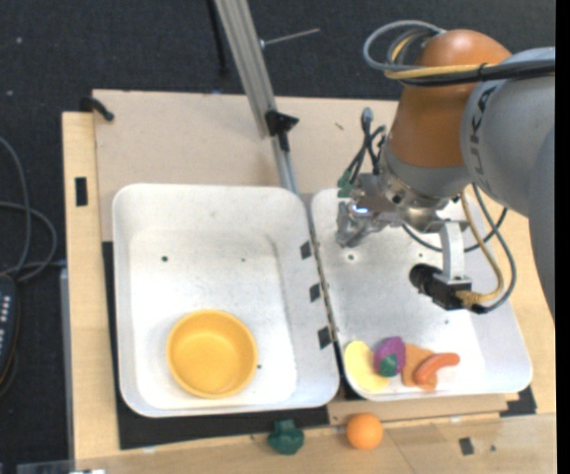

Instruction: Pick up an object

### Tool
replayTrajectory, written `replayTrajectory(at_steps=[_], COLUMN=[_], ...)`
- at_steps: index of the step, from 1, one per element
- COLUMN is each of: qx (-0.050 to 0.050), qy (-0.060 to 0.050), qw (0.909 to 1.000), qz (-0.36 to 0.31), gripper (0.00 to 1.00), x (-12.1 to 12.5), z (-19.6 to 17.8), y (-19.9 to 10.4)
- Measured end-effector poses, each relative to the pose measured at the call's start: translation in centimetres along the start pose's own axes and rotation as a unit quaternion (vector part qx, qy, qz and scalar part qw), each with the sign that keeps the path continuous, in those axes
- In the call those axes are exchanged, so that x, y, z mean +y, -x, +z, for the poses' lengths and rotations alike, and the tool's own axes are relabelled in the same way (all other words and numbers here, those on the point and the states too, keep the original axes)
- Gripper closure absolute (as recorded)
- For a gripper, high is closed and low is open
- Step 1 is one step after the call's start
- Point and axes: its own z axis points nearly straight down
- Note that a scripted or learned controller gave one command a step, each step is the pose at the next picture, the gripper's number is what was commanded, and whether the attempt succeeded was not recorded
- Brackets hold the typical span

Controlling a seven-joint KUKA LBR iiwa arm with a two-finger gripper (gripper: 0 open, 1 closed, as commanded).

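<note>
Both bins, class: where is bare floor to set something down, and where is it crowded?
Left bin: bare everywhere except the yellow bowl at its near edge. Right bin: bare mid-floor below the tool; crowded near edge, with toy pieces.

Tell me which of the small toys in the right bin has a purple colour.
The purple toy in the middle of the cluster, at the near edge of the right bin. A yellow piece lies to its left, orange ones to its right.

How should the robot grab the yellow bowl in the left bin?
Best guess: pinch the rim of the round yellow plastic bowl, coming straight down from above. It sits upright with its open mouth up, and looks too wide to squeeze across, so one finger could go inside the wall and one outside. The side toward the middle of the shallow white left bin leaves more room than the side near the bin's front wall.
</note>
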Motion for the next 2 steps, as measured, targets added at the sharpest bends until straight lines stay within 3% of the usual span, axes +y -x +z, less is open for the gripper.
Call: replayTrajectory(at_steps=[2], qx=[0.000], qy=[0.001], qw=[1.0000], qz=[0.001], gripper=[1.00], x=[4.6], z=[0.2], y=[-7.8])
